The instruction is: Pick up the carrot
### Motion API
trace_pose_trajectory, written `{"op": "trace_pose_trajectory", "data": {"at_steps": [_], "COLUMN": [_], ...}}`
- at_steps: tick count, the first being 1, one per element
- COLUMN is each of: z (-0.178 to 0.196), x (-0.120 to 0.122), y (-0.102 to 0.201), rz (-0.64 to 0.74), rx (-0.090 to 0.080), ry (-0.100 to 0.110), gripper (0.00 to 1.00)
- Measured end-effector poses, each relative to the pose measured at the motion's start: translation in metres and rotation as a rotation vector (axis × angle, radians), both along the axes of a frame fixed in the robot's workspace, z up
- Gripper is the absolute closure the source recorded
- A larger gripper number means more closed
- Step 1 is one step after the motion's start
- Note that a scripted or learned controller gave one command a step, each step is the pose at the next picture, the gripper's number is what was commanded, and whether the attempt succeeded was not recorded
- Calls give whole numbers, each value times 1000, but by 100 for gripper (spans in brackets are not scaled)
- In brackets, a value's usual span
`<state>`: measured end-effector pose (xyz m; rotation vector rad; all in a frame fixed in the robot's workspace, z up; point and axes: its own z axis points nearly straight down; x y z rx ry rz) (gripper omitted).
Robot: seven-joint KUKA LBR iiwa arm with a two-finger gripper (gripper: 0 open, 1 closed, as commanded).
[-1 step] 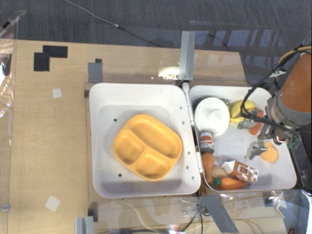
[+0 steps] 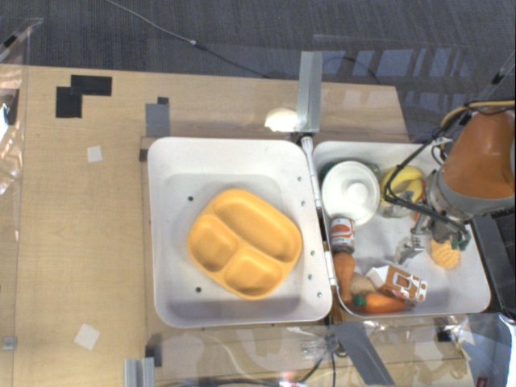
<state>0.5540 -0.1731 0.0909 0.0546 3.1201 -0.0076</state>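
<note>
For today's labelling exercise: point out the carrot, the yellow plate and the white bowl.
carrot (image 2: 385, 303): camera view, middle of its orange body.
yellow plate (image 2: 211, 234): camera view, floor of its left compartment.
white bowl (image 2: 351, 190): camera view, inner centre.

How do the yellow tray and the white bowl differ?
The yellow tray lies in the left bin; the white bowl lies in the right bin. The tray is larger than the bowl. The tray is squarish with three compartments; the bowl is round with one hollow. Both sit open side up.
</note>
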Motion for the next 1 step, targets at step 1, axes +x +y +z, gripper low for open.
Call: {"op": "trace_pose_trajectory", "data": {"at_steps": [1], "z": [12], "x": [2], "y": [2], "rz": [7], "rx": [0], "ry": [-3], "gripper": [100]}}
